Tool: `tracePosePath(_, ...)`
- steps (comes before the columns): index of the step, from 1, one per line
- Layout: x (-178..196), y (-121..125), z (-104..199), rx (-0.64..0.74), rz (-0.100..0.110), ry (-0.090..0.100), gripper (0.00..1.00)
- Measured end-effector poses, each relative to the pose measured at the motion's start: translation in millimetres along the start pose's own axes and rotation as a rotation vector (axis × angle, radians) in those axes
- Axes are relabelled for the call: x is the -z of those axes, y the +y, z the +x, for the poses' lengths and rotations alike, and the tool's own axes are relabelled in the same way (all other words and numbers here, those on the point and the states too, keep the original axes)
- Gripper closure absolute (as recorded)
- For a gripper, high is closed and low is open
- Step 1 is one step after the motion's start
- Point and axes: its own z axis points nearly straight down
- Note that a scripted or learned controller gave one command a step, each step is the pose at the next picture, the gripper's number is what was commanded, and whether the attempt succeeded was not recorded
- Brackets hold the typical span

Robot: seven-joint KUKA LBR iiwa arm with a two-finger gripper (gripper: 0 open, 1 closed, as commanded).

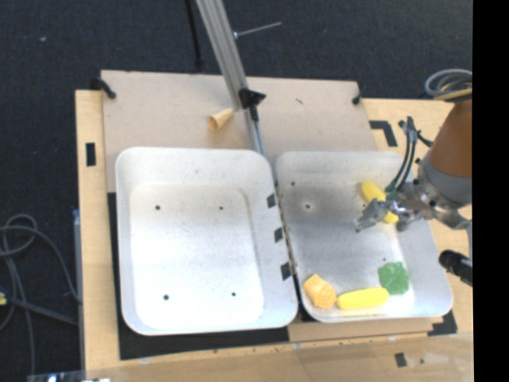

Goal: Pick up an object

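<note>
Claw (380, 213) hovering low in right bin (334, 173), just beside small yellow piece (371, 191) (touching or not, cannot tell). Claw's opening and any hold: cannot tell. Pick looking not yet done; lift remaining.

1 fixed camera above the bench (191, 102) looks down (at a slant) on 2 bins (199, 237).

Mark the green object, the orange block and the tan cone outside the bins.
green object (393, 277), camera view, its centre
orange block (320, 291), camera view, top face
tan cone (220, 119), camera view, mid-body
</note>
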Motion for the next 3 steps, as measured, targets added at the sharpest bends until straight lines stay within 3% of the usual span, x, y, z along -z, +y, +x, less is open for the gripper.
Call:
tracePosePath(1, -47, 6, -7, 0.000, 0.000, -0.001, 0.00)
tracePosePath(2, -33, 8, -8, -0.006, -0.009, -0.002, 1.00)
tracePosePath(3, 31, 13, -13, 0.007, -0.012, -0.003, 1.00)
